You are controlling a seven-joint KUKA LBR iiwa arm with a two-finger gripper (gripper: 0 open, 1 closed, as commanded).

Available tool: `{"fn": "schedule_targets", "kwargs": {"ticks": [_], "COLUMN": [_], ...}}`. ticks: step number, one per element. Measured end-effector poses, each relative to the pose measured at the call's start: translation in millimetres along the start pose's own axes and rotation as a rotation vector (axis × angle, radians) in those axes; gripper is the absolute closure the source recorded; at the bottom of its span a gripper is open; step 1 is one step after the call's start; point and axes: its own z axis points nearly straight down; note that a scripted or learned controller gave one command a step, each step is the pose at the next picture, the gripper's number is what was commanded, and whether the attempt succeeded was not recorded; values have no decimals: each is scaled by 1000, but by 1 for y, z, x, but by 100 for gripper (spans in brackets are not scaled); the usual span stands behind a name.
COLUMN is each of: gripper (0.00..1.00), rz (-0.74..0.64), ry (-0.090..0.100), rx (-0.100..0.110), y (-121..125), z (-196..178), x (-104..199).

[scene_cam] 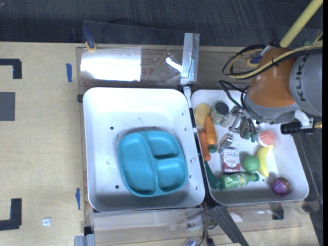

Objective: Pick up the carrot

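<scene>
The carrot (pixel 210 131), orange and tapered, lies in the right bin (pixel 300 181); the hand's (pixel 231 135) state is unclear.

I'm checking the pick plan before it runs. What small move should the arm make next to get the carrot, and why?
Probably a short shift toward the view's left, then down. The gripper hangs over the middle of the right bin, while the carrot lies apart from it, along that bin's left wall, beside a yellow item and a small can. Nothing is between the fingers yet.
</scene>
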Motion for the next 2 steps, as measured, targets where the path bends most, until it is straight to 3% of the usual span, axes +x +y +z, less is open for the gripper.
{"fn": "schedule_targets", "kwargs": {"ticks": [1, 2], "gripper": [0, 0], "rz": [182, 15], "ry": [-3, -1], "rx": [2, -2], "y": [-68, 18], "z": [-69, -90], "x": [-47, -20]}}
